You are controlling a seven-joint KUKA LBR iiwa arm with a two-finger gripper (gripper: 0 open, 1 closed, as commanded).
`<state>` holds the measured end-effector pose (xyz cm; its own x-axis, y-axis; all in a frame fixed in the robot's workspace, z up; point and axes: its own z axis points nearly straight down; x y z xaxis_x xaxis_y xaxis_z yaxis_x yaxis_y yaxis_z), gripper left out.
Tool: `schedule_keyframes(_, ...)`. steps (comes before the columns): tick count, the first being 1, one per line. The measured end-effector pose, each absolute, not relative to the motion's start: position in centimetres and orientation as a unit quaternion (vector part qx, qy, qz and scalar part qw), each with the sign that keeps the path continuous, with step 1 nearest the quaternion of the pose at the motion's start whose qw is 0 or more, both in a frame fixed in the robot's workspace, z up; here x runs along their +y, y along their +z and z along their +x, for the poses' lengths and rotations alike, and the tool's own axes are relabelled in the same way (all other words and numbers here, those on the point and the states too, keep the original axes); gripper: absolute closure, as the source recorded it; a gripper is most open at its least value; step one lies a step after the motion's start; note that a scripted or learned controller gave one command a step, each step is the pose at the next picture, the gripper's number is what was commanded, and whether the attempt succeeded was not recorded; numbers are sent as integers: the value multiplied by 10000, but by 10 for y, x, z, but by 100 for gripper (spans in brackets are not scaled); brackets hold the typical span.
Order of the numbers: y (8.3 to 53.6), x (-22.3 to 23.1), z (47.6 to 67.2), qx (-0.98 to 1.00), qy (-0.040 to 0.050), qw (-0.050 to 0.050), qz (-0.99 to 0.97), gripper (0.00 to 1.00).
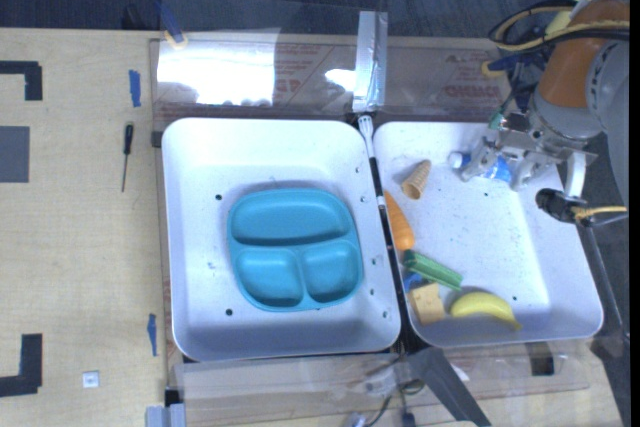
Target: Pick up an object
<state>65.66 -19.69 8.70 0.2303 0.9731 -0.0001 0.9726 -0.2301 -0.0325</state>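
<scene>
The worktop [70, 245] carries 2 shallow white bins side by side, the left bin [190, 245] and the right bin [560, 265], meeting along a dark seam in the middle. In the left bin lies a blue divided tray [293, 247] with 3 compartments, 1 long one at the far side and 2 smaller ones at the near side. The right bin holds the loose things: a tan cone [416, 178] near its far left corner, an orange carrot [398, 223] lying along the left wall just below the cone, a green piece [433, 268] slanting just below the carrot, a tan block [427, 302] beside the near left corner, and a yellow banana [483, 306] just to the right of that block, near the front wall. The grey arm [585, 65] with its orange band comes in from the right and hangs over the far right part of the right bin. The pincer [497, 161] sits low over the bin floor near the far wall, to the right of the cone and well apart from the banana; whether it is wide or narrow I cannot tell, and nothing can be made out within its grip. A thin dark screwdriver [127, 153] lies on the worktop left of the bins.
</scene>
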Motion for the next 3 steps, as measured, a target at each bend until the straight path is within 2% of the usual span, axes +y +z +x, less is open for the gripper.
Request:
schedule_keyframes(1,139,-187,664,-5934,48,44,-8049,0)
schedule_keyframes(2,127,-136,661,-5522,95,83,-8336,0)
schedule_keyframes(3,134,-93,667,-6311,3,9,-7757,0)
